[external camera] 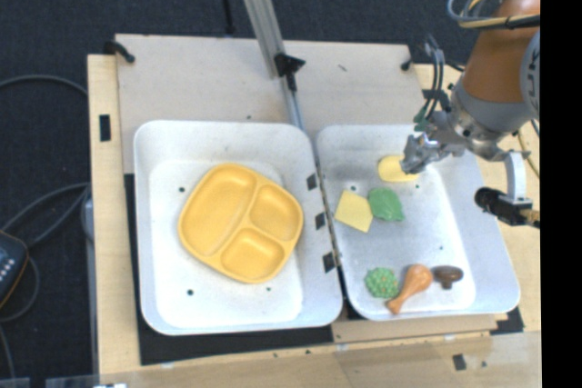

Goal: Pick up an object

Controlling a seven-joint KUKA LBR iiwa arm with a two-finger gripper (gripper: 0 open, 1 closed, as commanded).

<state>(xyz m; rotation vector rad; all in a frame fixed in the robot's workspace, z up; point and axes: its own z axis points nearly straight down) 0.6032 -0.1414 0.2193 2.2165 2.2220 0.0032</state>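
My gripper [414, 161] hangs low over the back of the right bin [477, 286], right at a small pale yellow piece [391, 169] that lies at its left side. Whether that piece is between the fingers is hidden. A yellow wedge [354, 211] and a green leafy piece [386, 204] lie side by side in the bin's middle. Near the front edge lie a green broccoli-like piece [381, 283], an orange drumstick [409, 285] and a small brown mushroom-like piece [446, 274].
The left bin [164, 304] holds a yellow plate [241, 222] with three compartments. A slanted metal pole [264, 14] rises from the back, between the two bins. The wooden bench [200, 77] surrounds both bins.
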